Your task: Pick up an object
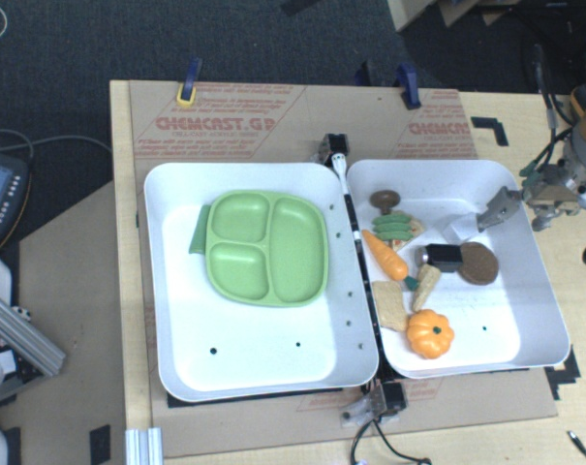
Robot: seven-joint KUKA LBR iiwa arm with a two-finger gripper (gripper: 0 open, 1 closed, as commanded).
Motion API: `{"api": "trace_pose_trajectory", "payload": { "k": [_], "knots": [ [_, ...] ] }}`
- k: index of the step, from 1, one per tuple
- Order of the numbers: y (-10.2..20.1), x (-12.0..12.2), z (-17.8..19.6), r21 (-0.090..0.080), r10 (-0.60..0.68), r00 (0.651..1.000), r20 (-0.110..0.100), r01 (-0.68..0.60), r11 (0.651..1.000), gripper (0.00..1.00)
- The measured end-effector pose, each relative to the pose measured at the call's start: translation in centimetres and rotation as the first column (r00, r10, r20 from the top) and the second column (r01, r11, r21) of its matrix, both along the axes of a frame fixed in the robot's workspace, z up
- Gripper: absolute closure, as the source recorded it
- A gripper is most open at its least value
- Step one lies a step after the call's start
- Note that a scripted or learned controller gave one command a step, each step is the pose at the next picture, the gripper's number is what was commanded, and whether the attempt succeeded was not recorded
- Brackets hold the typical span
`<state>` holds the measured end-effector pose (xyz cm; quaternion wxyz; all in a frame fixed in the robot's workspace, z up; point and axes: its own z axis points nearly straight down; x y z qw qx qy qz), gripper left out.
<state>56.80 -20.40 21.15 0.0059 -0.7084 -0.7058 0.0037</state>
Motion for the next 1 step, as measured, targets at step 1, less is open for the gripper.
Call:
{"api": "trace_pose_trajectory", "payload": {
  "k": [1],
  "knots": [
    [0.06, 0.31, 0.83, -0.004, 0.004, 1.0, 0.015, -0.004, 1.0, 0.0]
  ]
}}
